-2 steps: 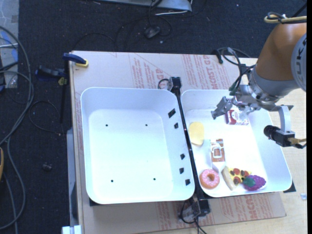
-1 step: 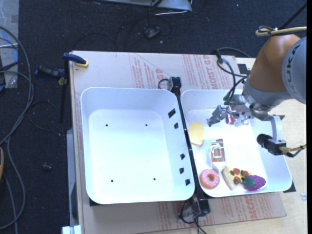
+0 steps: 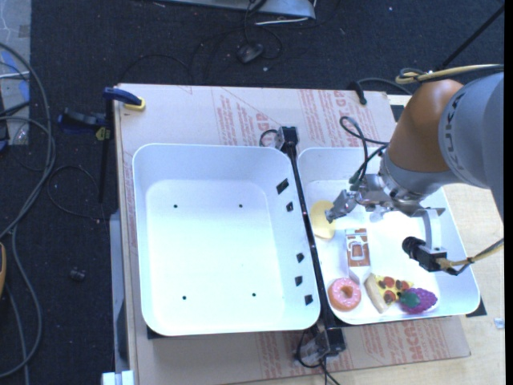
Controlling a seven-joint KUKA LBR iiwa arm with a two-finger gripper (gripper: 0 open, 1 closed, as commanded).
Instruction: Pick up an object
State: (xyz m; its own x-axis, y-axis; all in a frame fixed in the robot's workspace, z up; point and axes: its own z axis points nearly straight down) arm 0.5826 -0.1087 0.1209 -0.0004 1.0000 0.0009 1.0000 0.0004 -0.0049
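The gripper (image 3: 346, 203) is seen low inside the right bin (image 3: 461, 283), at the end of a grey arm (image 3: 473, 127) with an orange band that reaches in from the right side of the picture. Whether the gripper is released or clenched cannot be told from this angle, and nothing is seen held in it. Just beside the gripper, on the side toward the divider between the two bins, a pale yellow object (image 3: 322, 220) lies on the bin floor, pressed close to the bin's left wall. It is judged to be the likely target. Nearer the bin's front edge, a small brown and white carton (image 3: 357, 249) stands close to the gripper, and beyond it a pink doughnut (image 3: 345, 294), a wedge of toy pizza (image 3: 385, 290) and a purple grape bunch (image 3: 418, 299) are lined up along the front wall. The risk is judged to lie in the wall: the yellow object sits so near it that one side of the grip could strike the rim or push the object away instead of closing round it, and the carton could be knocked by the wrist. Open room is found toward the back of the right bin, where the floor is bare. The left bin (image 3: 152, 215), beyond the divider, offers wide bare floor.
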